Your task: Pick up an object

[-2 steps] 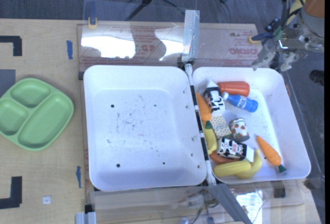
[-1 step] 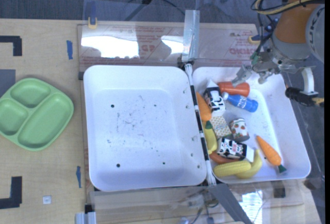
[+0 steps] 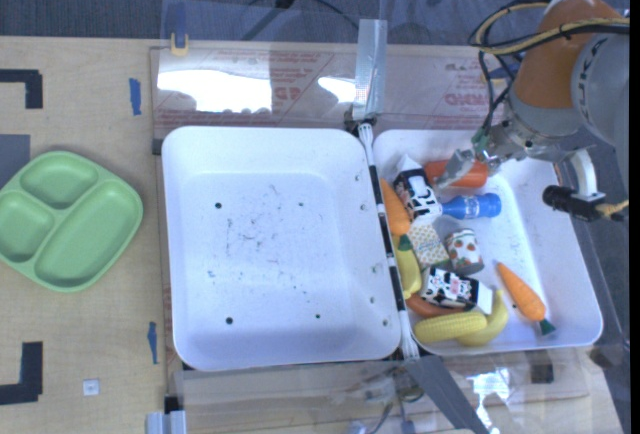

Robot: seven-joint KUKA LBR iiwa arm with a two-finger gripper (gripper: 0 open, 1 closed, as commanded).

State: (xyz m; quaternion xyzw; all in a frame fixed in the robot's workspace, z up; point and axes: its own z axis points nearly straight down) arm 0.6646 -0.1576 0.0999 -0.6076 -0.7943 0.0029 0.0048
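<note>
**Right bin: pick in progress**

Gripper (image 3: 468,165): low over the orange item (image 3: 452,172) at the right bin (image 3: 580,297) back edge; whether its fingers are open or closed, cannot tell. Bottle (image 3: 473,208), carrot (image 3: 522,294), banana (image 3: 470,325): heaped loosely, within reach.

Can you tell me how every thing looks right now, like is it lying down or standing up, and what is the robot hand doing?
gripper: low over the right bin's far end, at the toys.
blue bottle: lying on its side.
carrot: lying flat, apart from the pile.
banana: lying at the near wall.
left bin: upright, scuffed floor.
right bin: upright, holds the toys.
green plate: right side up on the bench.
</note>
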